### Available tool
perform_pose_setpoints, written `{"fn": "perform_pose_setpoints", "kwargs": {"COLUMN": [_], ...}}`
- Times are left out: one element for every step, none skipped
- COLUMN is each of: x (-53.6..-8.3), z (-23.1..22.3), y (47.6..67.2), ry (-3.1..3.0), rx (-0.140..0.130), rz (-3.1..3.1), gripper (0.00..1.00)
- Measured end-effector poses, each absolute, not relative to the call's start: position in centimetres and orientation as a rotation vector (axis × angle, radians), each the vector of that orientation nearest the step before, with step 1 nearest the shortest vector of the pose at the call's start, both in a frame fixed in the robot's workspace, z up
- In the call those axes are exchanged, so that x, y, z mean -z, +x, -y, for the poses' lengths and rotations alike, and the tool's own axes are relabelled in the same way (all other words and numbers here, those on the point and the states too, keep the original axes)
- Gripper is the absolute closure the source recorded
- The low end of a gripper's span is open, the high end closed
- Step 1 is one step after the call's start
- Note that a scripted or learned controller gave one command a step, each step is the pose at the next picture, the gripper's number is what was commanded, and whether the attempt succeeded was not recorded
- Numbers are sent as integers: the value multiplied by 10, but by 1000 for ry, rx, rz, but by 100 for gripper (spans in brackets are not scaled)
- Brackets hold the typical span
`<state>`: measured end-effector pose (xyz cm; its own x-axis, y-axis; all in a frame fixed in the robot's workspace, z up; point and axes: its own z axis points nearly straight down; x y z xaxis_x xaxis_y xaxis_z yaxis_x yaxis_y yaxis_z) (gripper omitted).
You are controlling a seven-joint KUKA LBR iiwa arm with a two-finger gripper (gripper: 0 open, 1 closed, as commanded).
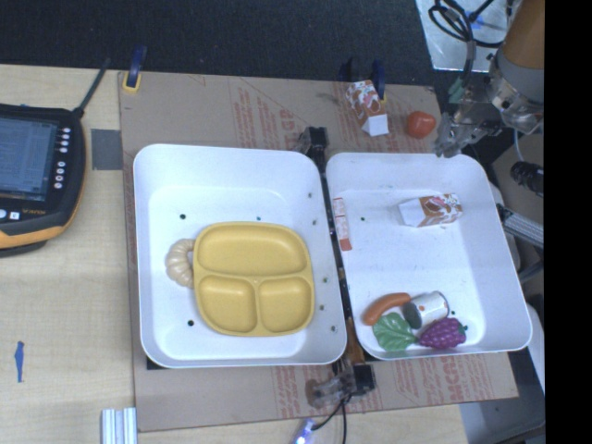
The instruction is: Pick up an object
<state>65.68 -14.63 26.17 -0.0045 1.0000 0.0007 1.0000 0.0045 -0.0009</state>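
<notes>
The gripper (453, 141) hovers at the right bin's (481, 276) far rim; whether its fingers are parted I cannot tell. The nearest object, a small carton (431, 210), lies just inside, toward the camera, long axis across the bin.

A teach pendant (32, 176) lies at the bench's (65, 340) left edge. Cardboard (231, 109) underlies both bins. A blue clamp (135, 67) grips its far left corner.
</notes>
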Motion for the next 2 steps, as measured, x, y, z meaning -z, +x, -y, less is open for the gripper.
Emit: {"fn": "perform_pose_setpoints", "kwargs": {"x": [-170, -180], "z": [109, 168], "y": [656, 566], "ry": [-2213, -2216], "rx": [-7, -7], "rz": [2225, 2224], "gripper": [100, 100]}}
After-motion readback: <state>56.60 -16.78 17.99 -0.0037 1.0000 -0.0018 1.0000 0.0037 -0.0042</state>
